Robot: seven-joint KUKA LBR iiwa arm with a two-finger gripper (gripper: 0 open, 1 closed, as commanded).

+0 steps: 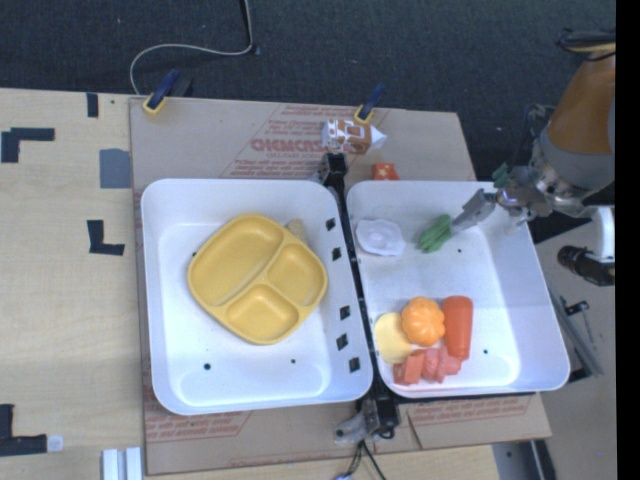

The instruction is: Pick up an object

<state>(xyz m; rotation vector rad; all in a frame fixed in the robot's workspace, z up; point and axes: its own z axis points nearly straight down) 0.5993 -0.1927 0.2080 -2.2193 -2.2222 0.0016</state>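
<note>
Two shallow white bins sit side by side on a cardboard sheet on the bench; the left bin holds a yellow divided plate, lying flat and turned at an angle, with a small pale item peeking out at its upper right edge; the right bin holds the loose objects. The arm reaches in from the right, its orange band above the wrist; the gripper hangs low over the upper part of the right bin, slanting down and to the left, and its tip meets the right end of a green object; whether the tip is spread or pressed together cannot be told from this angle, nor whether the green object sits between its tips or just beside them. Just left of the green object lies a flat white piece. Near the front of the same bin a cluster rests together: an orange pumpkin-like piece, a pale yellow item touching it on the left, an upright red-orange carrot-like piece on its right, and reddish-pink pieces below. Behind the bins, on the cardboard, stands a small brown and white item.
</note>
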